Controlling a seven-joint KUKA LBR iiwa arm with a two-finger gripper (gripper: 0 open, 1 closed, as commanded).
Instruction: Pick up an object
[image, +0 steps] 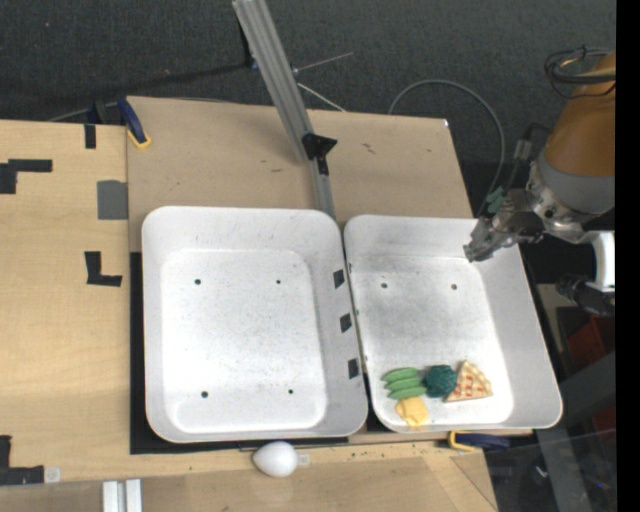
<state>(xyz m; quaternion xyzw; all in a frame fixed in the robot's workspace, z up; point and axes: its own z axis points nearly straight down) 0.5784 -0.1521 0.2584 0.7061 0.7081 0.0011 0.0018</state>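
Note:
Small toy foods lie clustered at the near edge of the right bin (500, 300): a green pea pod (403, 380), a dark green broccoli piece (438, 379), a pizza slice (469, 383) and a yellow piece (412, 409). My gripper (482, 243) hangs over the far right corner of that bin, well away from the cluster. Nothing shows between its fingers.
The left bin (160, 300) sits beside the right one. A white egg (275, 459) lies on the bench in front of the left bin. A grey metal bar (285, 85) slants down from the top to the seam between the bins.

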